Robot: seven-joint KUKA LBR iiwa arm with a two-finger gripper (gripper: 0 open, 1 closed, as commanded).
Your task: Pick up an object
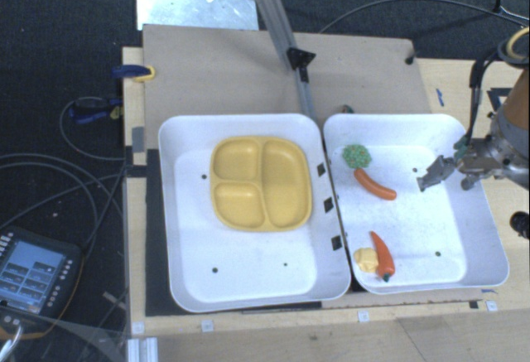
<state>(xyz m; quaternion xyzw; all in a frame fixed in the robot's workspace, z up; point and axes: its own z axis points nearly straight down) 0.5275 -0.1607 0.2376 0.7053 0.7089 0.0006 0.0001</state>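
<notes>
The right bin (480, 261) holds several toy foods. A green broccoli (357, 156) lies near its upper left, with an orange sausage (375, 185) just below it. An orange carrot (381, 255) and a small yellow piece (365, 258) lie together at the bin's lower left. My gripper (445, 183) hangs over the right half of this bin, right of the sausage and clear of it. Its fingers (431, 174) stand apart, open, with nothing between them.
A yellow divided plate (261, 183) lies in the left bin (190, 269). A grey pole (273, 4) slants down to the bench behind the bins. Cables and a control pendant (29, 269) lie on the floor at left.
</notes>
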